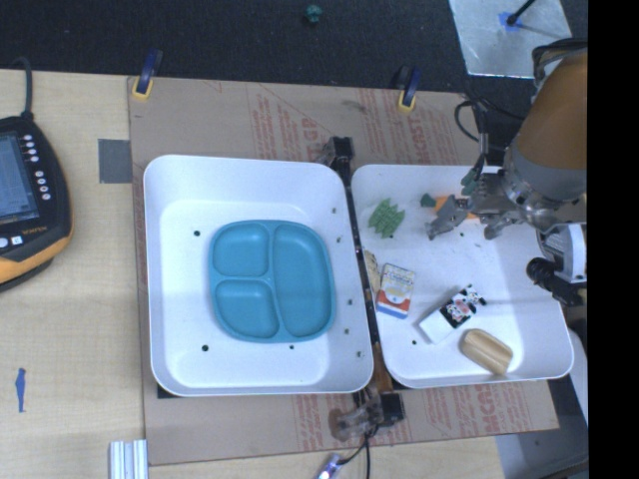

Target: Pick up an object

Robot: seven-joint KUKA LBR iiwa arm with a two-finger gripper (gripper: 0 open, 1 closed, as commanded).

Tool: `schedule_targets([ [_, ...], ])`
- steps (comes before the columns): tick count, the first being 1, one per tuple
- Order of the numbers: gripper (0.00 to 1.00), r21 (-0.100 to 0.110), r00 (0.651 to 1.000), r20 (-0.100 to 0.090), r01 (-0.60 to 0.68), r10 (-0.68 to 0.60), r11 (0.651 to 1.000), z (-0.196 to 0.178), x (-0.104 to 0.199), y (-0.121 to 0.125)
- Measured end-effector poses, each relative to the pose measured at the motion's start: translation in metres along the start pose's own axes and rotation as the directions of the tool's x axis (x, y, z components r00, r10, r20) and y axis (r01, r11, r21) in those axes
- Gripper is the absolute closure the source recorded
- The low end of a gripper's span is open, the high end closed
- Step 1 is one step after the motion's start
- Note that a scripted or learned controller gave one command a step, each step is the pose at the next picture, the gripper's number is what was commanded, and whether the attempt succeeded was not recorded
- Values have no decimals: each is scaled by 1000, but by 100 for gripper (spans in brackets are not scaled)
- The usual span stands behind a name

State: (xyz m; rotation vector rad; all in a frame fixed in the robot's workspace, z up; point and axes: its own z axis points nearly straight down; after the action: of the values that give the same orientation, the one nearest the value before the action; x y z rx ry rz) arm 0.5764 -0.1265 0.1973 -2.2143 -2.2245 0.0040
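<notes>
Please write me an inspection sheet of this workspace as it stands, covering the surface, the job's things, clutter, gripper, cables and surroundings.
Surface: brown board on a wooden bench, held by two clamps at its far edge; two white bins side by side.
Job's things: right bin holds a green toy, a small carton, a black-and-white piece and a tan block. Left bin holds a blue divided plate.
Clutter: grey tape patch on the board; small green item on the dark floor.
Gripper: gripper low over the right bin's far part; nothing seen between the fingers.
Cables: black cable by the arm.
Surroundings: teach pendant on the left.
</notes>
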Motion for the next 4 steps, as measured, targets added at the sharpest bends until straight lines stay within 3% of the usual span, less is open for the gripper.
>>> schedule_targets([
  [1,0,1,1000,2,-1,1,1000,40,-50,-50],
  [2,0,0,1000,0,1,-1,1000,87,-21,-56],
  [3,0,-8,1000,4,1,-1,1000,104,-20,-73],
  [4,100,-7,1000,5,4,-4,1000,94,-21,-73],
])
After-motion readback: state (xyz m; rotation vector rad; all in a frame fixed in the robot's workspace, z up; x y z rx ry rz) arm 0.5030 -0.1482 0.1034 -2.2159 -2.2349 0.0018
